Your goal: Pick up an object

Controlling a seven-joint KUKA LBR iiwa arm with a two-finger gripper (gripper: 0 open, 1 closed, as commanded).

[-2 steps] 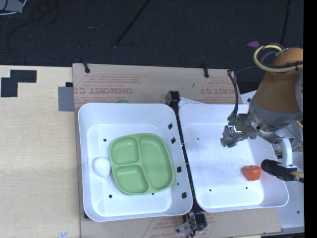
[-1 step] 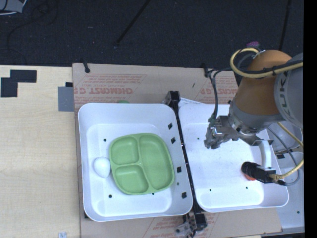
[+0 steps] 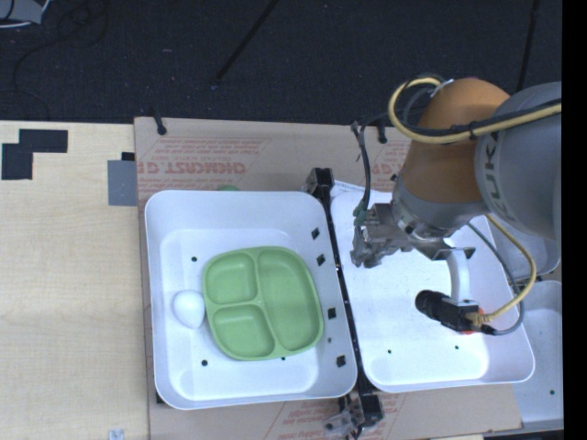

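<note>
**Targets lie left and below the gripper, across the divide between the bins**

Obs.: gripper (image 3: 365, 246) sits over the upper-left part of the right bin (image 3: 413, 360), just beside the rims where the two bins meet. The arm (image 3: 459, 154) enters from the right of the frame.

Candidates, both in the left bin (image 3: 174, 216):
- green divided plate (image 3: 263, 302), lying flat at centre with three compartments. Its outline is a rounded, near-square shape set slightly askew, so no strong long axis can be read.
- white egg-shaped object (image 3: 189, 308), at the plate's left edge, touching it or just beside it; I cannot tell which.

Key relation: the plate's near edge is lower left of the gripper, just past the rims. The egg lies further left, with the whole plate between it and the gripper. My judgement is that any pick needs a move leftward and down-frame across the divide. The plate is the nearer target, and the egg looks like the easier shape to close on.

Unclear:
- Gripper state cannot be told, because its own body and the wrist cover the tip from this angle.
- Gripper height above the bin floor cannot be read.
- A green sliver (image 3: 227, 188) at the left bin's upper rim is too small to identify.
</note>
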